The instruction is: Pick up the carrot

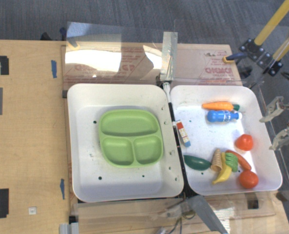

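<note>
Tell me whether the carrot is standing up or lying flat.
Lying flat. The carrot rests lengthwise on the floor of the right bin near its far wall, green top pointing right, just above the blue bottle, which also lies flat.

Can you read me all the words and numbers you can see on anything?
Red print on the clear wall behind the bins: mirrored and too blurred to read.
Blue bottle: label too small to read.
Small red-and-white pack: print too small to read.
No other words or numbers that I can make out.
</note>
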`<state>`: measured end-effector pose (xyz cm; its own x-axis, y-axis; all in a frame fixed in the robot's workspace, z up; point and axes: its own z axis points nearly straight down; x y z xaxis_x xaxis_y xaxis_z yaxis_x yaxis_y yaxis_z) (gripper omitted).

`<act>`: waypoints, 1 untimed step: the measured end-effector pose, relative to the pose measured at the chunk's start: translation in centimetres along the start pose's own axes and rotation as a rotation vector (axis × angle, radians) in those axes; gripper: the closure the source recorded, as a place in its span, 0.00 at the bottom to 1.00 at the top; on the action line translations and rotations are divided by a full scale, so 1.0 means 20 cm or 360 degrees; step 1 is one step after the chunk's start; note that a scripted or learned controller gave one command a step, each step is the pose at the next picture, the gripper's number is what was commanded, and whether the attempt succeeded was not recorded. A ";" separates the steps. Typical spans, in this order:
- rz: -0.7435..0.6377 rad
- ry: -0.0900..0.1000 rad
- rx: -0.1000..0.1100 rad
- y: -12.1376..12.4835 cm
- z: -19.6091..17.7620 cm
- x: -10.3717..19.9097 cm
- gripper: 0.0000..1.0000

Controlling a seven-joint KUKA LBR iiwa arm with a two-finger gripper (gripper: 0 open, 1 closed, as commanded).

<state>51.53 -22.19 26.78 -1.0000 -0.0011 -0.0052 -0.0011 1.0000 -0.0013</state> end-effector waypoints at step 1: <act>-0.0376 0.0011 -0.0008 0.00 0.59 -0.16 0.00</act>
<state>54.84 -22.14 14.94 -0.9719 -0.2353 0.0016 -0.2353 0.9719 0.0031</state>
